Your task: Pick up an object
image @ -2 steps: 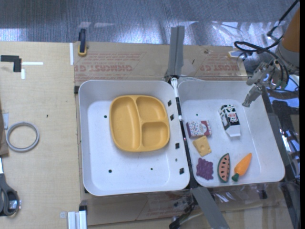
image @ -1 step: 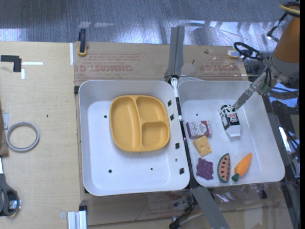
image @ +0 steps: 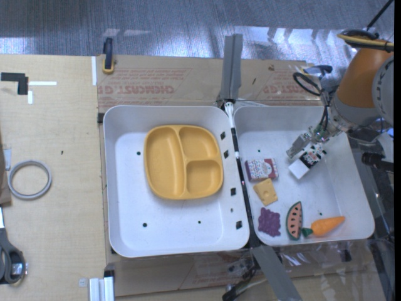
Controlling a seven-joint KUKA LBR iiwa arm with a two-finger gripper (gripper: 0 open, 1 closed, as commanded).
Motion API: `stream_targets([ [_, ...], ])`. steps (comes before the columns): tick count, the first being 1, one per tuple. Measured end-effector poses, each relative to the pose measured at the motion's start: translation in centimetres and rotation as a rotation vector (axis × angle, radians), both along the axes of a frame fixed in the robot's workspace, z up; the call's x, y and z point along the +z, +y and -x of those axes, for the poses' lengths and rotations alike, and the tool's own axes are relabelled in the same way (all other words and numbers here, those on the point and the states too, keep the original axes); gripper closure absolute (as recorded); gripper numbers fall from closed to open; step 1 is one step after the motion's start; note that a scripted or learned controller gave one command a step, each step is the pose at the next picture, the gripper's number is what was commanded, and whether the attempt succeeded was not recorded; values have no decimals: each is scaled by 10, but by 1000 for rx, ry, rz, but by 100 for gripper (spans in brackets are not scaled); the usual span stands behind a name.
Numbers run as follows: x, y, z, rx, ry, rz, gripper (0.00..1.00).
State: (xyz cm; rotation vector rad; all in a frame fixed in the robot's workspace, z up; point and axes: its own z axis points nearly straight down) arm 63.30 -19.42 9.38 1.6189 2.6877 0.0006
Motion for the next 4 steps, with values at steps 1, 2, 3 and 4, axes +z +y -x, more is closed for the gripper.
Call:
stream_targets([
  [1,10,0,-1,4,-2,3,100],
  [2,10,1,-1,4,-1,3,0],
  [3,62,56,4,-102,2,0,0],
  [4,47,-29,0,-171,3,0,0],
])
